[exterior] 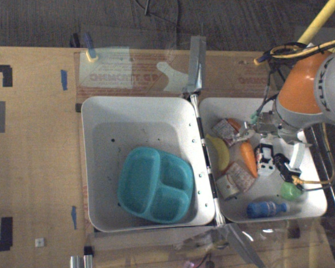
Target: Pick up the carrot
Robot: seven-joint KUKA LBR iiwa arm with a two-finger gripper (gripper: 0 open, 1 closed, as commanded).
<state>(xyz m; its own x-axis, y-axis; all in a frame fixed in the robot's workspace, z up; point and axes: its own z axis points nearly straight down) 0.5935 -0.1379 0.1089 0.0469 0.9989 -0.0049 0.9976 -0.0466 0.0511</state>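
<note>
The orange carrot (248,158) lies in the right bin (312,205), near its middle, pointing toward the front. My gripper (251,130) hangs just behind the carrot's top end, low over the bin, reached in from the right under the orange wrist band (300,89). Nothing is visibly lifted; the carrot rests among the other items.
Around the carrot are a yellow banana-shaped piece (219,152), a snack packet (225,128), a brown packet (238,178), a white and black item (266,156), a green object (291,191) and a blue bottle (266,209). The left bin (100,121) holds a teal divided plate (156,185).
</note>
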